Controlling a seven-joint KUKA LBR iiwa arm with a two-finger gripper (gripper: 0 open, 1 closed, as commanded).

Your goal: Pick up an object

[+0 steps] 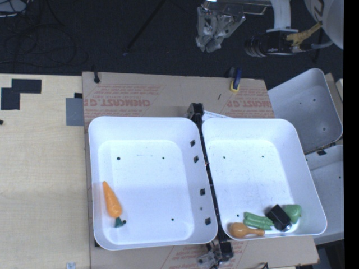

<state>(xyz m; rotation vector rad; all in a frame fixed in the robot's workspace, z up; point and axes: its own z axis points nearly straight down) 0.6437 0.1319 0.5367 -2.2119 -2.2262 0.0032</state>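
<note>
While the gripper (213, 40) hangs high, grip unclear, orange carrot (111, 200), green tip, left bin (140, 129).

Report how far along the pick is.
Done: nothing visible yet. The end effector sits up beyond the far edge of the bins, away from every object. In hand: nothing is between its fingers. Left: the whole pick. The orange carrot lies in the left bin; the black block, green pieces and orange pear-shaped piece cluster in the right bin's near corner.

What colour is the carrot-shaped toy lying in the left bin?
Orange, with a small dark green tip at its lower end: the carrot, clear in the camera view.
</note>
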